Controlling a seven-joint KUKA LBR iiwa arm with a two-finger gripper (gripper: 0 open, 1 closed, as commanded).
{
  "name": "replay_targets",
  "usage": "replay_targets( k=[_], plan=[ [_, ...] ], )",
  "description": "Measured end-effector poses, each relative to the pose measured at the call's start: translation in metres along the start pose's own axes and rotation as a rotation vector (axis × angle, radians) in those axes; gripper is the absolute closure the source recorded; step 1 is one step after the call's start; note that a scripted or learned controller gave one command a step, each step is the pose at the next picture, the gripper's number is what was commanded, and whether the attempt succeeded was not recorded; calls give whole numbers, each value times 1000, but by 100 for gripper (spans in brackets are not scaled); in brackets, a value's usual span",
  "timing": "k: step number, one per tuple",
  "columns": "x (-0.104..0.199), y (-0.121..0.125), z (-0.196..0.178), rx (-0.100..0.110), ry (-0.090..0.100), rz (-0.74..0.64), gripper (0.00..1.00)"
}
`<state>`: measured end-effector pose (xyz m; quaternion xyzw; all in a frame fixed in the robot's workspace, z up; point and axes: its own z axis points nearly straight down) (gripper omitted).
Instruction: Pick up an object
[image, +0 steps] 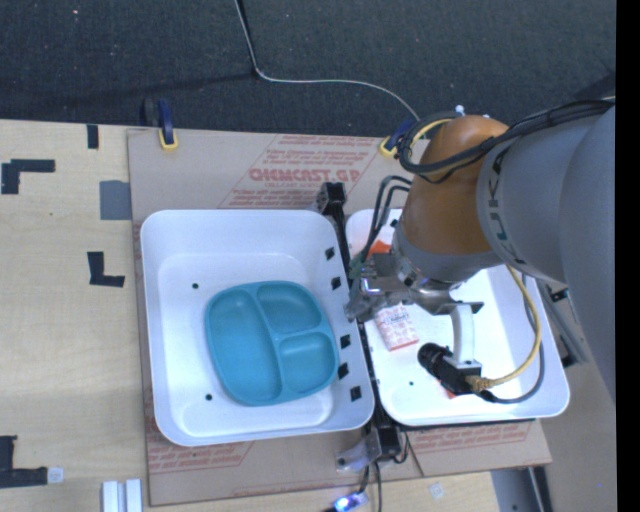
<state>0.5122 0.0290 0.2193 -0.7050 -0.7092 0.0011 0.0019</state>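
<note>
Claw (370, 292) hung low by the left wall of the right bin (535, 400), just beside a small red-and-white packet (396, 328), likely lined up to take it; clenched or released could not be told. A blue plate (270, 340) lay in the left bin (160, 250).

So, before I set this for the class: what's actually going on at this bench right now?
The robot arm reaches in from the right and hangs over the right bin. Its gripper sits low near that bin's left wall, just above a small white and red packet. Whether it has hold of anything cannot be made out. The left bin holds a blue divided plate, lying flat and well clear of the arm.
</note>
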Motion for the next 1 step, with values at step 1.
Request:
replay_targets(
  k=[1],
  plan=[
    [53,-2,10,0,0,-1,100]
  ],
)
